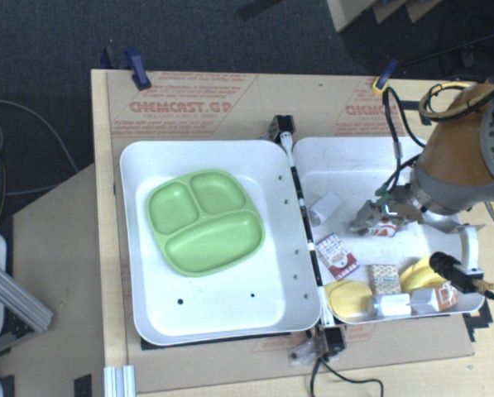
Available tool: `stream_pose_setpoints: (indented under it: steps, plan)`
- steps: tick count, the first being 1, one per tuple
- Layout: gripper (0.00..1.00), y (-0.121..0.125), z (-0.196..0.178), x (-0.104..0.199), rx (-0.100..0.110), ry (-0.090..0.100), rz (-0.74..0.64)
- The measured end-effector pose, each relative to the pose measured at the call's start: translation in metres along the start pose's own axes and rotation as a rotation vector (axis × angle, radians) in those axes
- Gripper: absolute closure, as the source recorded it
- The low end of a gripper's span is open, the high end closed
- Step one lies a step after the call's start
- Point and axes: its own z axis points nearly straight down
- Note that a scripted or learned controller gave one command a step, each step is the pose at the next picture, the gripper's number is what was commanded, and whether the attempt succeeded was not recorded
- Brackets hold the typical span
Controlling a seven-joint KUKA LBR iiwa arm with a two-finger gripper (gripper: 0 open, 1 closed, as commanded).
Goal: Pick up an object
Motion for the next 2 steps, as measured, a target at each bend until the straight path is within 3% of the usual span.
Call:
stream_pose_setpoints:
  steps: [1, 2]
  plan:
    - [1.0, 0.046, 0.039, 0.006, 0.002, 0.0, 0.002]
    - [1.0, 0.018, -0.054, 0.086, 0.0, 0.001, -0.001]
